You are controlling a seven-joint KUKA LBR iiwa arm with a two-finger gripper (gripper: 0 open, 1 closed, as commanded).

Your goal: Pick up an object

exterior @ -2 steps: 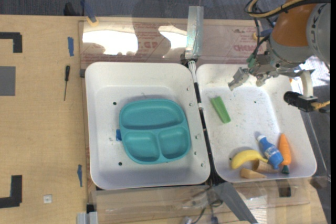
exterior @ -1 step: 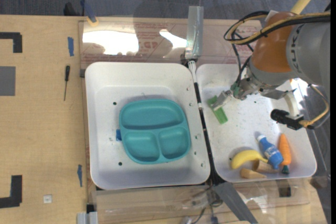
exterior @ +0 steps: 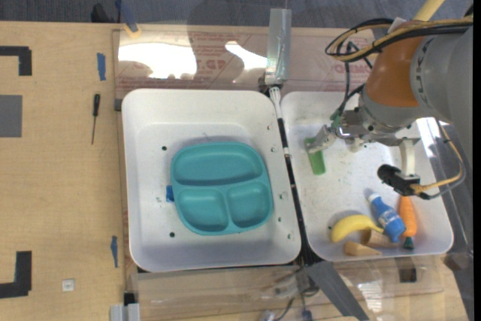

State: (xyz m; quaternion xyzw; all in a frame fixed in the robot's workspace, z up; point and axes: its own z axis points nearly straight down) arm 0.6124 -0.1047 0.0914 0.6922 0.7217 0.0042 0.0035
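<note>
— Camera view: where's the gripper (exterior: 319,142)?
— Over the right bin (exterior: 443,237), fingers clamped on a green block (exterior: 318,162).
— Other stuff?
— Banana (exterior: 353,227), carrot (exterior: 408,216), blue bottle (exterior: 385,215) near the front; teal tray (exterior: 220,188) left.

Grey arm (exterior: 443,79) reaching in from the right (orange band above wrist), hand (exterior: 322,137) angled leftward

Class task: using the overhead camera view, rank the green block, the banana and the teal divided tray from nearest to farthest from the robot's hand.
Measured from the hand in the right bin:
1. Green block, just below the hand, in the right bin.
2. Banana, near the right bin's front edge.
3. Teal divided tray, across the divider in the left bin.
</note>
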